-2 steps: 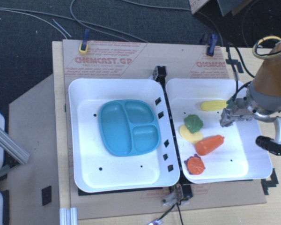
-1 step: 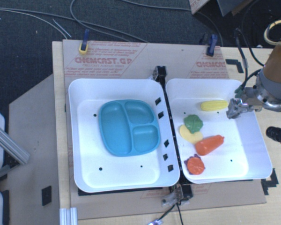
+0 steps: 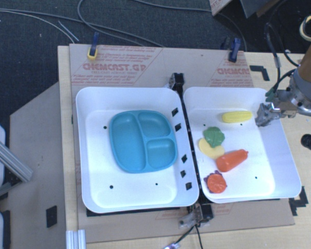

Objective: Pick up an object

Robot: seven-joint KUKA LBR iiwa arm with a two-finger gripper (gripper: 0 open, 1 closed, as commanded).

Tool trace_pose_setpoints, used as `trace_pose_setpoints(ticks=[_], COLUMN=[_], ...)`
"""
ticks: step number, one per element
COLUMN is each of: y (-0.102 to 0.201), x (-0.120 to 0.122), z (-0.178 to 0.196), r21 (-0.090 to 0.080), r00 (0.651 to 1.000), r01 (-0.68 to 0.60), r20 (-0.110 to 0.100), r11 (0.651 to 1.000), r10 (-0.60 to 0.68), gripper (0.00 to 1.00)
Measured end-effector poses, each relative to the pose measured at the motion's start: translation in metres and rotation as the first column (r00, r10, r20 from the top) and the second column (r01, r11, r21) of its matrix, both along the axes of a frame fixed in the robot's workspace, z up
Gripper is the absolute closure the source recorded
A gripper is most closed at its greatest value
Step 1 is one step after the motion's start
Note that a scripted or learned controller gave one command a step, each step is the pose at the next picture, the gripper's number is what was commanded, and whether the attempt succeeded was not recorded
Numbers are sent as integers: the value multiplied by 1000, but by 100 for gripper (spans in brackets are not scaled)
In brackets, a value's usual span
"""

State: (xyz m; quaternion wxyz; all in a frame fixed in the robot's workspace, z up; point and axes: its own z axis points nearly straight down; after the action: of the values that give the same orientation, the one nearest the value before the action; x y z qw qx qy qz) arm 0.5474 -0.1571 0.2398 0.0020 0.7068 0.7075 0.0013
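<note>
The right bin (image 3: 280,154) holds several toy foods: a yellow corn cob (image 3: 236,117) at the back, a green broccoli piece (image 3: 213,136), a yellow piece (image 3: 209,149) under it, an orange carrot (image 3: 231,160) and a red-orange tomato (image 3: 215,182) at the front. My gripper (image 3: 263,115) hangs at the bin's right rear, just right of the corn cob, and nothing shows between its fingers.
The left bin (image 3: 93,134) bears a blue divided tray (image 3: 143,140). A black divider strip (image 3: 183,139) runs between the bins. Cables (image 3: 280,51) trail by the arm at upper right, and clamps (image 3: 93,51) hold the cardboard base at the back.
</note>
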Motion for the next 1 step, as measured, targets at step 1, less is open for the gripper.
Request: trace_pose_setpoints(ticks=[1], y=[54], x=[5], z=[-12], r21=[4], r00=[1000], r01=[-4], r20=[-7], r11=[1000], r10=[4], gripper=[100])
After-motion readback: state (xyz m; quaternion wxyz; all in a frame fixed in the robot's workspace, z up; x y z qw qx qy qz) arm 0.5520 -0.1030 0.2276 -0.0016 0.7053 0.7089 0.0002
